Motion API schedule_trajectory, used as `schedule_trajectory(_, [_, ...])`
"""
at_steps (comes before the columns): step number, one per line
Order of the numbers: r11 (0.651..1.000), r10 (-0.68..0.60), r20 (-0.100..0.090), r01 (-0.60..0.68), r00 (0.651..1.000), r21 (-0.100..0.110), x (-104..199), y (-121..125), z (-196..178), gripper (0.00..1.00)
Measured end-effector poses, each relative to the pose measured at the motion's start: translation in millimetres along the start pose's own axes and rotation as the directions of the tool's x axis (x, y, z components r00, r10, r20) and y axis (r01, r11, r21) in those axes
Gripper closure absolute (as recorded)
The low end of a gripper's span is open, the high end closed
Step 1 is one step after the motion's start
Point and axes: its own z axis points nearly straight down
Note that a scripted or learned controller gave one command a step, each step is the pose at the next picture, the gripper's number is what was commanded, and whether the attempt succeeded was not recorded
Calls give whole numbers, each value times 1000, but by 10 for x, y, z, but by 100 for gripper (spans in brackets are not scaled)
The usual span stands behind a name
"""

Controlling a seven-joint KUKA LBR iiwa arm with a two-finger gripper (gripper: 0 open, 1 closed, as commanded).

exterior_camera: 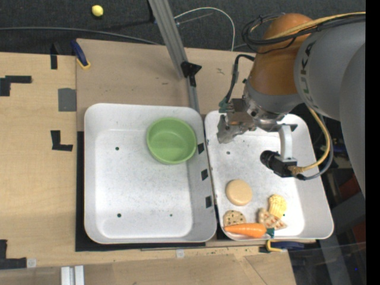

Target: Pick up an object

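Observation:
My gripper (227, 133) hangs over the back left part of the right bin (314, 218), above bare bin floor. Near that bin's front lie a tan round bun (238, 191), a small brown cracker (234, 218), an orange carrot (246, 231) and a yellow corn piece (276, 205) with a waffle-like bit (271, 219) beside it. All of these lie well in front of the gripper, none touching it. A green bowl (171, 140) sits upright in the left bin (101, 177) at its back right.
A grey slanted pole (169, 31) rises behind the bins. The arm's black fitting and cables (279, 162) hang over the middle of the right bin. A small yellow ball (97, 10) lies on the dark floor at the far back.

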Motion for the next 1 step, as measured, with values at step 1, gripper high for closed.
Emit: schedule_trajectory(1, [1000, 0, 1, 0, 1000, 1, 598, -226, 37, 100])
